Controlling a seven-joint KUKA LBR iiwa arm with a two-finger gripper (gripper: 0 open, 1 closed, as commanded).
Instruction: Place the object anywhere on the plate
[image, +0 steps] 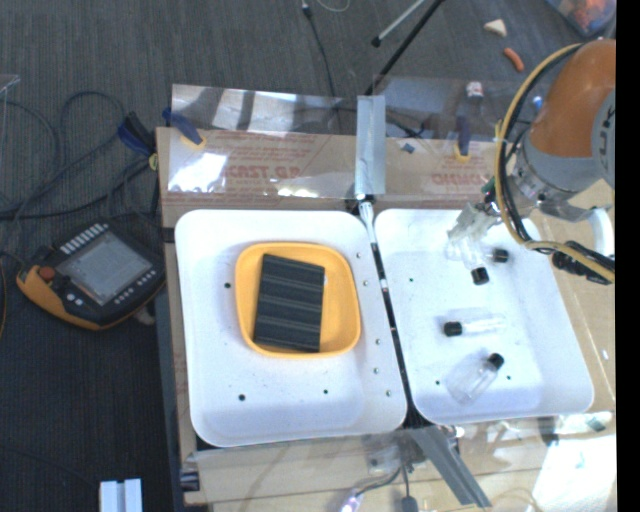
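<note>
Overall scene: two white bins stood side by side on the tabletop (175, 290), seen from above at a slant.
Left bin (290, 415): it held a yellow plate (345, 300) near its middle.
Object: a dark ribbed block (290, 301) lay flat on the plate, inside the rim, its long side running away from the camera and a little tilted.
Right bin (540, 350): it held three small clear vials with black caps.
Far vial (472, 252): it lay in the bin's far part, just below the tool, with its cap toward the camera.
Middle vial (470, 326): it lay on its side near the centre of the bin, cap to the left.
Near vial (474, 377): it lay tilted in the near part, cap up and to the right.
Arm (575, 110): grey with an orange band, it reached in from the right, over the far right corner of the right bin.
Tool (484, 222): it hung over the far part of the right bin, well apart from the plate; I could not tell how its fingers stood, because the clear parts there blurred together with the far vial.
Divider (369, 150): a grey strip stood upright behind the bins, between two clear panels with red print.
Floor, left: a teach pendant (95, 275) with a screen lay on the dark carpet, with black cables around it.
</note>
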